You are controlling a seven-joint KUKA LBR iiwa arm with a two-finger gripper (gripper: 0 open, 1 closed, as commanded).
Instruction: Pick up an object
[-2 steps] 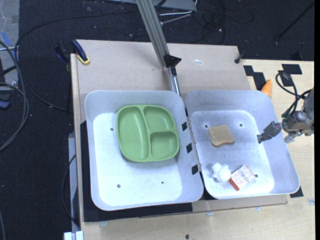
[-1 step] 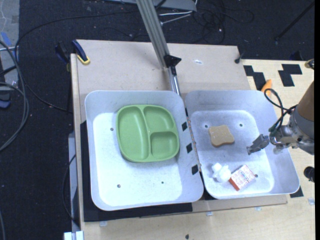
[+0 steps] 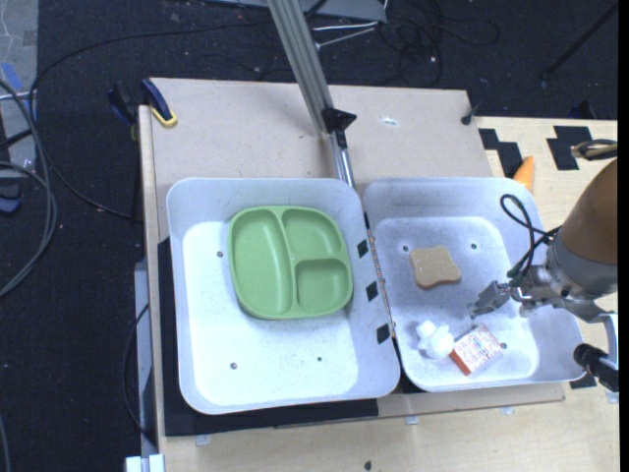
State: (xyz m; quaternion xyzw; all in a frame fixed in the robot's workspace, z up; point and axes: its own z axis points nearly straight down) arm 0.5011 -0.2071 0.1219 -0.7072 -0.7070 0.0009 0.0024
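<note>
On the desk sit two white bins; the left bin holds a green divided plate. In the right bin, lower right of the frame, lie a tan bread slice, a red-and-white packet and a small white object. This looks like the approach step: the gripper hangs between bread and packet, touching neither, holding nothing; whether it is parted I cannot tell. Next it must settle over one object.

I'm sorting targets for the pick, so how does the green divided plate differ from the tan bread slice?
The green divided plate lies in the left bin; the tan bread slice lies in the right bin. The plate is much larger than the slice. The plate has three compartments; the slice is one flat piece. Both lie flat.
</note>
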